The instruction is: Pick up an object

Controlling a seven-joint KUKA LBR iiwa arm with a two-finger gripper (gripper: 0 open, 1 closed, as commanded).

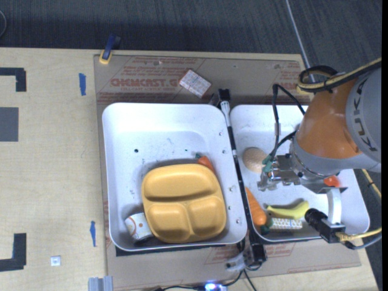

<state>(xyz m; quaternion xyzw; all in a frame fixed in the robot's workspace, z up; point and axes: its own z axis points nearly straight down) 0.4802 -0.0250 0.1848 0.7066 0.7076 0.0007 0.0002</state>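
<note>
Poised over the right bin (361, 218), the gripper (276, 177) hangs just above the banana (288, 210), so this looks like the approach to a grasp, calling next for a descent; its finger state I cannot tell.

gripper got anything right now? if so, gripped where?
Cannot tell. The gripper sits low over the right white bin, beside the beige round ball and above the yellow plastic banana; nothing is visibly held.
</note>
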